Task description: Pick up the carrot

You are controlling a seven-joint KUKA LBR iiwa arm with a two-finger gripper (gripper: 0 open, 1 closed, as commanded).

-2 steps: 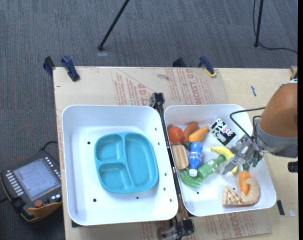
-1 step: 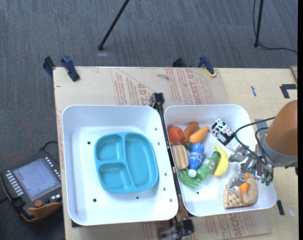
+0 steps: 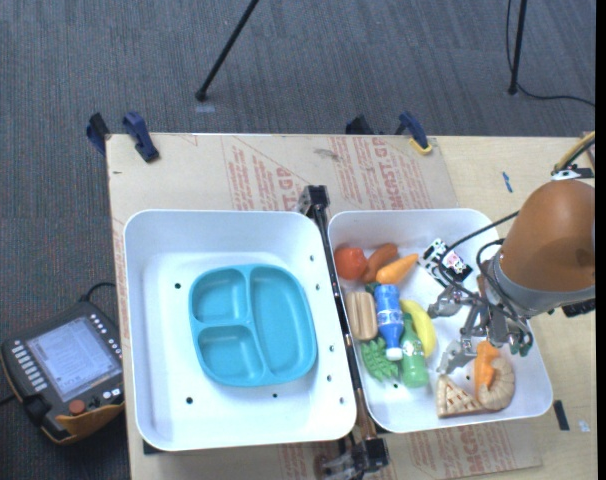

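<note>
An orange tapered carrot (image 3: 397, 266) lies in the right bin (image 3: 478, 220) near its far left, beside a red tomato (image 3: 349, 262) and a darker orange piece (image 3: 383, 254). My gripper (image 3: 481, 346) hangs low over the bin's near right part, well to the right of that carrot. Directly under the gripper a second small orange carrot-like piece (image 3: 483, 366) pokes out, resting against a tan bread-like item (image 3: 497, 388). Whether this piece is gripped or just lying beneath the gripper is unclear.
The right bin also holds a hot dog bun (image 3: 361, 314), a blue bottle (image 3: 387, 316), a banana (image 3: 419, 324), green items (image 3: 379, 358) and a sandwich wedge (image 3: 453, 398). The left bin (image 3: 153, 268) holds a blue divided plate (image 3: 251, 324). Cables run by the wrist.
</note>
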